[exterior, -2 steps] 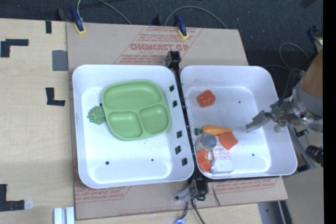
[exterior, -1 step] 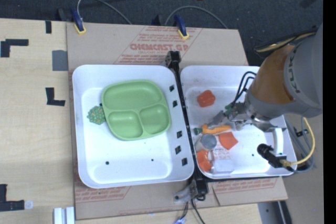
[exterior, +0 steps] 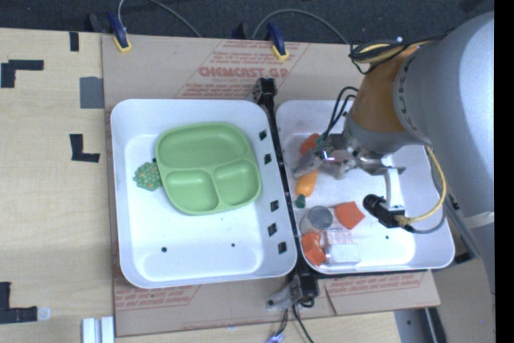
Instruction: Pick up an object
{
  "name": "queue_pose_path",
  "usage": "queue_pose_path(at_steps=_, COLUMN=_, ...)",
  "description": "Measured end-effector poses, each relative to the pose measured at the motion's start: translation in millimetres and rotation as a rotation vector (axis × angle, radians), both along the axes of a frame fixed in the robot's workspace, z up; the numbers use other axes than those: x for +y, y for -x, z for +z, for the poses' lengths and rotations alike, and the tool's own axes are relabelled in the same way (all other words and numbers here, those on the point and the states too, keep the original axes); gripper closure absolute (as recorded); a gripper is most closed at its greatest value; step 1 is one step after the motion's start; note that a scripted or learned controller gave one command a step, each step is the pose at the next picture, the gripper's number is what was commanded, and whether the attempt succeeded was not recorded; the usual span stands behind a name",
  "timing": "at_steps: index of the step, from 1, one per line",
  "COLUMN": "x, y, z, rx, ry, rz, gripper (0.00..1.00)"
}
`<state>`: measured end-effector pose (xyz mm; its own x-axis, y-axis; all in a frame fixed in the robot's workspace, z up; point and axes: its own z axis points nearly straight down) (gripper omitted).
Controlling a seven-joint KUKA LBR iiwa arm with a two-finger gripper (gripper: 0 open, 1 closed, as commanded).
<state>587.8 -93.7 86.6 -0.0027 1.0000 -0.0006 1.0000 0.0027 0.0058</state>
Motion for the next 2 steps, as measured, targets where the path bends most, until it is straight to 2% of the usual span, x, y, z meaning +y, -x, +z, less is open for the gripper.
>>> queue_pose_path(at_steps=1, x=-4, y=-60, z=-1, rx=0.002, ry=0.001, rz=0.000, gripper=0.00)
queue_pose_path(at_steps=2, x=-4, y=-59, z=9, rx=0.003, ry=0.003, rz=0.000, gripper=1.00)
